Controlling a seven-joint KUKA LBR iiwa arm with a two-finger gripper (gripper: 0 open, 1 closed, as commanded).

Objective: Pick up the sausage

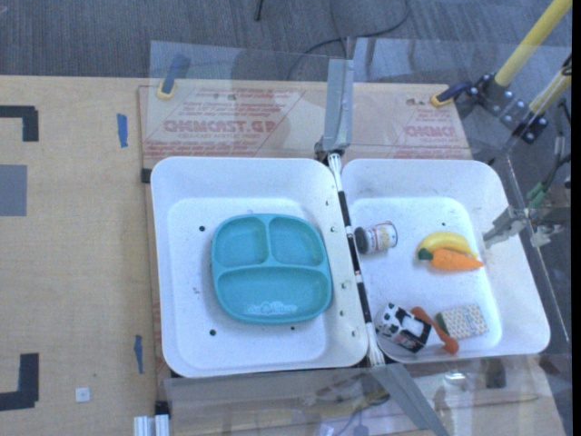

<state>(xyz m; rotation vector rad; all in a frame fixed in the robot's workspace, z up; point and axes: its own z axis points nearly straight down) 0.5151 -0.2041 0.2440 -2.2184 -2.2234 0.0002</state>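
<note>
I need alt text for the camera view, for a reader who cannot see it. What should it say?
Two white bins sit side by side: the right bin holds a sausage, banana, carrot, small jar, black-and-white item and patterned block. The left bin holds a teal divided plate.

Red mirrored lettering ran across the clear panel [236,121] at the bench's far edge, too faint and reversed to read reliably.

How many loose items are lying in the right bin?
6: a small jar at its left, banana above carrot, then a black-and-white toy, sausage and patterned block along the front.
</note>
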